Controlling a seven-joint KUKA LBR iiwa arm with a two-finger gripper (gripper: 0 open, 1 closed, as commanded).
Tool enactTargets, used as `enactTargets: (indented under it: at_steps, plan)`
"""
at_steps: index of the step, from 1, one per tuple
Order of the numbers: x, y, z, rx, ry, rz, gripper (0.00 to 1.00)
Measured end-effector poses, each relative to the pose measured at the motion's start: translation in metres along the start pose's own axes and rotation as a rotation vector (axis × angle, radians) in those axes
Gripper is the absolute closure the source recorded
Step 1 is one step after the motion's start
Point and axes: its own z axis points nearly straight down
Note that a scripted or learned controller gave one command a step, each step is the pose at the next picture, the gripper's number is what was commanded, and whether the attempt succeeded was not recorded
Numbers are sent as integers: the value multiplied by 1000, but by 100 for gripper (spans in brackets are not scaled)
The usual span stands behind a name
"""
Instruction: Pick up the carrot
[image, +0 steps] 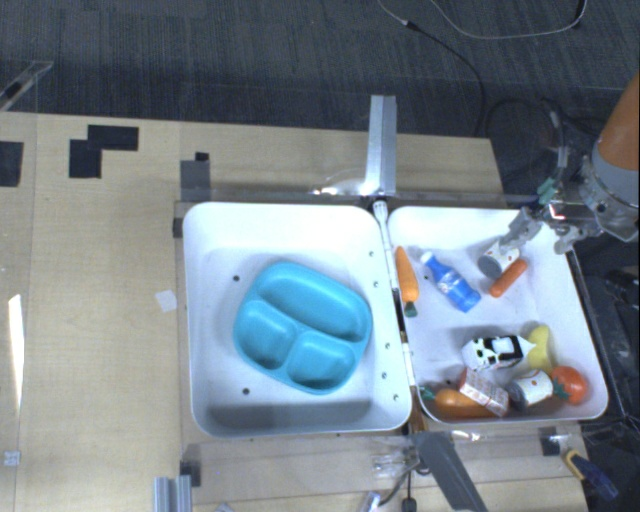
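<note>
Right bin (560, 330) holds carrot (405, 276); jaws (500, 258) state unclear beside it.

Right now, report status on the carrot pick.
End effector low in right bin, far corner. Small orange carrot lies right beside it, not lifted. Blue bottle close on the left.

Your arm (615, 165) enters at three o'clock; its claw (512, 243) points toward eight o'clock, slanted downward from the wrist.
</note>
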Motion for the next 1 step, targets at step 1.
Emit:
enactTargets:
  at_steps: [1]
  plan:
    - [72,-6,90,0,1,-12,0]
